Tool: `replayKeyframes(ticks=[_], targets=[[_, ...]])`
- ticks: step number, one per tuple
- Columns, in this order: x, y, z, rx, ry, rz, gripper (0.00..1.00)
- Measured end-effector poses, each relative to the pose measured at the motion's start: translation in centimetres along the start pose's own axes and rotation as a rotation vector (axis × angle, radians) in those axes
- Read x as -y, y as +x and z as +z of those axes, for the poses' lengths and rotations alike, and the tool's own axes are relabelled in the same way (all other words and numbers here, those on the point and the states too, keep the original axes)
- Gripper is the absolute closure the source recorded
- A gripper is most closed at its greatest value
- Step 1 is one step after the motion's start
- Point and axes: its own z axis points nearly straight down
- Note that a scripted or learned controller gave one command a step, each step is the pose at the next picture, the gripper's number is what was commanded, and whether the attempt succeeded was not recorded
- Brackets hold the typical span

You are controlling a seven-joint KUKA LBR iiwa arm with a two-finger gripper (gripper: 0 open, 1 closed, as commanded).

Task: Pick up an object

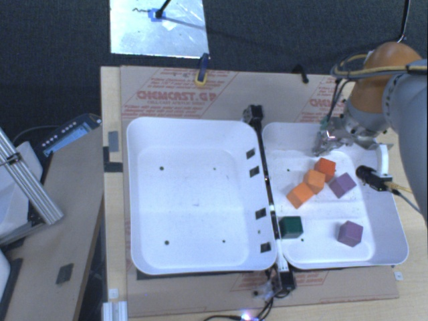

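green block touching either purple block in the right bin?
Apart. The camera view shows bare white bin floor between the green block and both purple blocks; the green one sits alone at the bin's left edge.

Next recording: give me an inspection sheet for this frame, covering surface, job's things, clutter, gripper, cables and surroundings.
Surface: two white bins, left bin and right bin, on a printed board.
Job's things: three orange blocks, two purple blocks, one green block, all in the right bin.
Clutter: nothing seen.
Gripper: gripper above the right bin's far end, holding nothing visible.
Cables: cable bundle on the wrist.
Surroundings: reflective sheet, yellow clip.
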Motion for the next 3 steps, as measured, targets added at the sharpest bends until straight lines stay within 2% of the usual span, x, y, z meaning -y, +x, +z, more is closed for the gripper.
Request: replayKeyframes(ticks=[1,2,3], targets=[[0.0,1.6,0.0,0.0,0.0,0.0,1.0],[12.7,-0.4,0.0,-0.001,0.009,0.011,1.0],[3.6,-0.9,-0.1,0.002,-0.009,0.0,1.0]])
